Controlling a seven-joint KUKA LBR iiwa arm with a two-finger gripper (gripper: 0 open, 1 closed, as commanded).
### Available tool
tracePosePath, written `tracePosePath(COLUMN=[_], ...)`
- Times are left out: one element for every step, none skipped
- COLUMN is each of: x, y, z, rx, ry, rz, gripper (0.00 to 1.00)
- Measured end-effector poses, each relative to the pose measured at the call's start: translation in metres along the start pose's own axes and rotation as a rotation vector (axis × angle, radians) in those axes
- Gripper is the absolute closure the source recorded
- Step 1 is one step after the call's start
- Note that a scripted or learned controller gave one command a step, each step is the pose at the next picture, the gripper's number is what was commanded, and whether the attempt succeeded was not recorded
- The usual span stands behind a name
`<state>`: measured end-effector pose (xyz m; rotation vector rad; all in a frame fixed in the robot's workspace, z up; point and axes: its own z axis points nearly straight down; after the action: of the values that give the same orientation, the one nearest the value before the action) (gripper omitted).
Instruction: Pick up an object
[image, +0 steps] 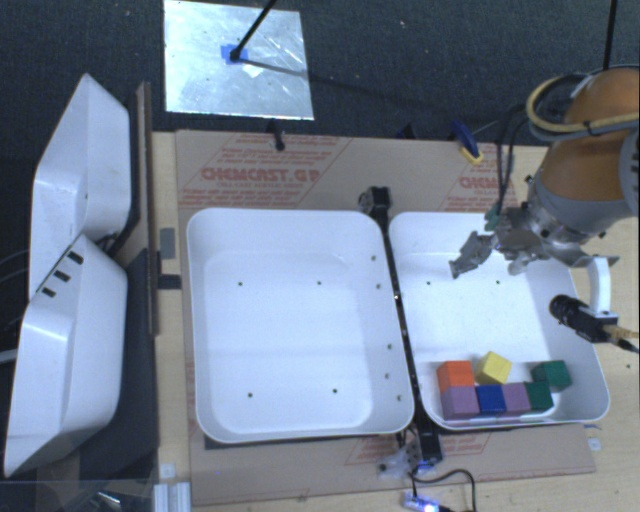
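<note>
We are at the approach: our hand (468, 262) hangs over the right bin (430, 300), fingers apparently apart (nothing held); next, descend onto the blocks (490, 385).

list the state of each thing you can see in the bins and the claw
claw: above the right bin's far half, nothing seen between its fingers
orange block: resting in the right bin's near corner cluster
yellow block: tilted, beside the orange block
purple block: flat against the near wall
blue block: flat, beside the purple block
green block: resting at the cluster's right end
right bin: holds all the blocks
left bin: upright beside it
</note>
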<state>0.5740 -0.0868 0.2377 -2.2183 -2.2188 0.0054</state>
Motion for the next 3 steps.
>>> tracePosePath(x=[0.0, -0.001, 0.0], y=[0.001, 0.002, -0.002], z=[-0.003, 0.038, 0.081], rx=[-0.006, -0.003, -0.002], ry=[0.0, 0.0, 0.0], rz=[0.0, 0.0, 0.0], gripper=[0.0, 0.0, 0.0])
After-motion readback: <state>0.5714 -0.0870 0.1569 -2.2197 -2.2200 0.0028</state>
